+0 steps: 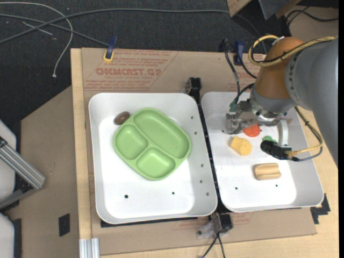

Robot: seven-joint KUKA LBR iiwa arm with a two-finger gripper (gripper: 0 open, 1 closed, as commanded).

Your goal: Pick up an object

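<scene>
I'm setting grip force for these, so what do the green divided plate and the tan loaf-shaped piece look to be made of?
The green divided plate looks like moulded plastic, smooth and slightly glossy, with rounded compartment ridges and even colour. The tan loaf-shaped piece looks like a matte toy bread, plastic or perhaps foam; the view is too coarse to tell which.

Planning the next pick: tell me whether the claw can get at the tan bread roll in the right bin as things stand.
Probably yes. The bread roll lies apart from the yellow piece, nothing on top, and the claw hangs over the same bin.
</scene>
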